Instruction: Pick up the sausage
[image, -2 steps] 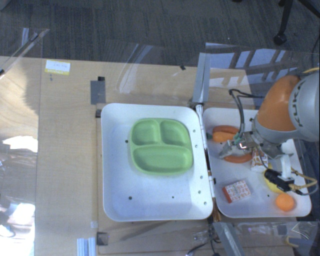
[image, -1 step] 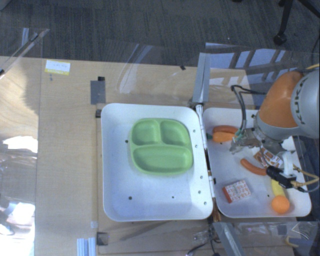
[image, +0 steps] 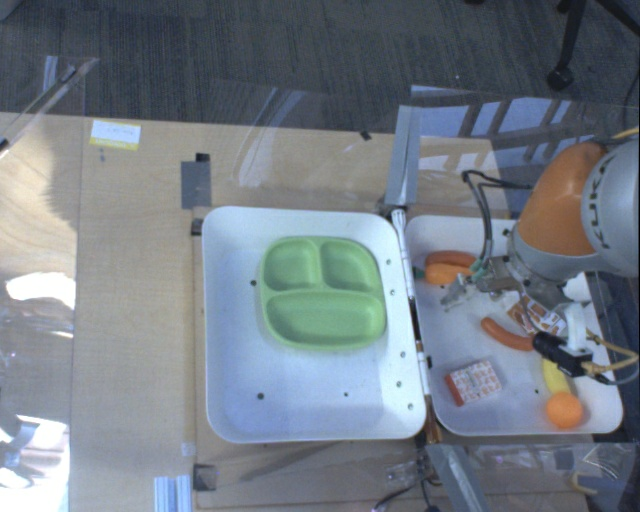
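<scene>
1. While the grey arm (image: 590, 215) hung over the right bin (image: 440, 400), care mattered.
2. End effector (image: 470, 285): whether open or closed, I couldn't tell.
3. Sausage (image: 507, 335) lay mid-bin, near the carrot (image: 449, 268); it wanted a centred grasp across its width.

The sausage (image: 508, 334) lies hemmed by the arm (image: 560, 225) above and a wrapped snack (image: 474, 382) below-left.

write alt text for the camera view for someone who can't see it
A grey and orange robot arm reaches from the right over the right bin, its pincer near a sausage, carrot, orange and small packet. The left bin holds a green divided plate.
</scene>
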